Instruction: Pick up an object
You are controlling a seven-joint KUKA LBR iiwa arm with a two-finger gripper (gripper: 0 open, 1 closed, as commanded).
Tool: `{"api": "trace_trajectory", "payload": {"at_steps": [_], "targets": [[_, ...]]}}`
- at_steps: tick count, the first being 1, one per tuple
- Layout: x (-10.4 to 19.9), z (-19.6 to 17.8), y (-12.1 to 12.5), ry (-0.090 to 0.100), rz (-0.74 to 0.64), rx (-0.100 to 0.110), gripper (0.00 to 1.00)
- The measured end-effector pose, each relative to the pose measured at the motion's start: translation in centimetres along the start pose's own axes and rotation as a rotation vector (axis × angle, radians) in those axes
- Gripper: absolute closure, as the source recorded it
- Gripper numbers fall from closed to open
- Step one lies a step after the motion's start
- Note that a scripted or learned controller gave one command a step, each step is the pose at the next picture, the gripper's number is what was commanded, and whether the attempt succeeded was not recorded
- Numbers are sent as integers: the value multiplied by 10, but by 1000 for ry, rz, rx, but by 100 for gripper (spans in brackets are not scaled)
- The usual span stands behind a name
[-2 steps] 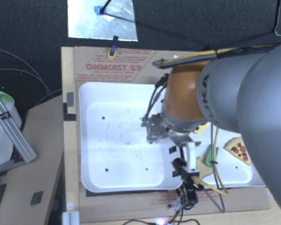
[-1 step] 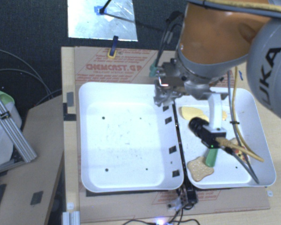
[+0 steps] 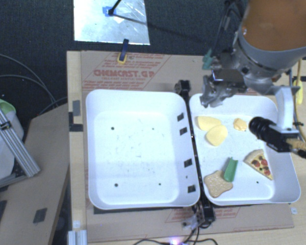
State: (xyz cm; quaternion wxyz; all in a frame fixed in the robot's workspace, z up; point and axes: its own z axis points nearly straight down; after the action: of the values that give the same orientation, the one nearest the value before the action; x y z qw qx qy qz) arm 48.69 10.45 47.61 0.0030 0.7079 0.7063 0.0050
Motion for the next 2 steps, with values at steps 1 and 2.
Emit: {"api": "trace_trajectory", "payload": {"at_steps": [1,2], "targets": [[32,33,-1,-2,-8,10,100],[31,20,0,-1,-12,5,100]]}}
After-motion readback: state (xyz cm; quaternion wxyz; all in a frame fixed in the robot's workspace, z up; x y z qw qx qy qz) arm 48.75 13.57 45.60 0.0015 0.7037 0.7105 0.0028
